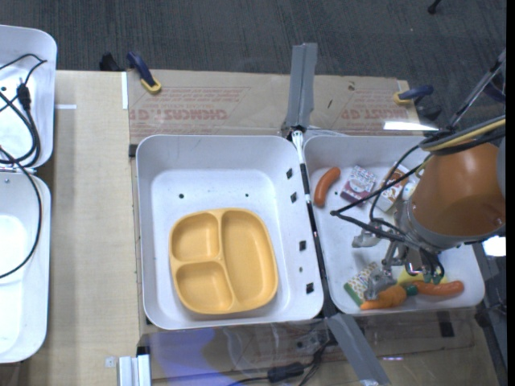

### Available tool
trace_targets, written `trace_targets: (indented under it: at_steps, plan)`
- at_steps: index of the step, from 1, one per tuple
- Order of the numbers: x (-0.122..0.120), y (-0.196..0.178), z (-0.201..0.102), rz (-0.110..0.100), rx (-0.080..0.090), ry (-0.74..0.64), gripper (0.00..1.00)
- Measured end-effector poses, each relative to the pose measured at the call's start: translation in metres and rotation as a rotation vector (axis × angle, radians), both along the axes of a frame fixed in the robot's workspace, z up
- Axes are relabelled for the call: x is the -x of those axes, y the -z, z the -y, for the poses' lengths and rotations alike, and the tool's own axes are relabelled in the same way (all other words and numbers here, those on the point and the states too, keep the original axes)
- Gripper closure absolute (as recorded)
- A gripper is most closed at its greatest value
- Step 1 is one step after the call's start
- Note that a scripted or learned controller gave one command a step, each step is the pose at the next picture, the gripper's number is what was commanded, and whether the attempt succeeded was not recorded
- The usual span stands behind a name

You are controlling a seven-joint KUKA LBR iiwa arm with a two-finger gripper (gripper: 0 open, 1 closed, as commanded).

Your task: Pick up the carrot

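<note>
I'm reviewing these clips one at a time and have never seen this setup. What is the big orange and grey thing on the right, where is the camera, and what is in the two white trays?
The camera is fixed above a bench and looks down at a slant. The large grey and orange shape is a robot arm reaching in from the right, with cables running along it. At its end is a two-finger gripper, low over the right bin.

The left bin holds a yellow plate with three compartments.

The right bin holds toy food: a carrot near its front edge, just below the gripper, a sausage-like piece toward the back, another reddish piece beside the carrot, and small packets.

From this angle I cannot tell whether the gripper is holding anything.
</note>
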State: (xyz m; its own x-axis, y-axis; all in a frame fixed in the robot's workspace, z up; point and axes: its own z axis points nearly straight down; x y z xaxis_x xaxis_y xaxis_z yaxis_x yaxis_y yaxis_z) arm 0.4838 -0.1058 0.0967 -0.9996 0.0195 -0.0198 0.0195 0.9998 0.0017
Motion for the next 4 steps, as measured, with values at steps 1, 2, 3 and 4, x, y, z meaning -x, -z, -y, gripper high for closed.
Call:
trace_targets:
  at_steps: [1,2,3,4]
  plan:
    - [-0.018,0.003,0.087,-0.011,0.004,-0.157,0.00]
    - [-0.012,-0.001,0.094,0.009,0.007,-0.408,0.00]
    - [-0.012,-0.001,0.066,0.008,0.020,-0.633,0.00]
    - [-0.024,0.005,0.028,-0.015,0.006,-0.652,0.00]
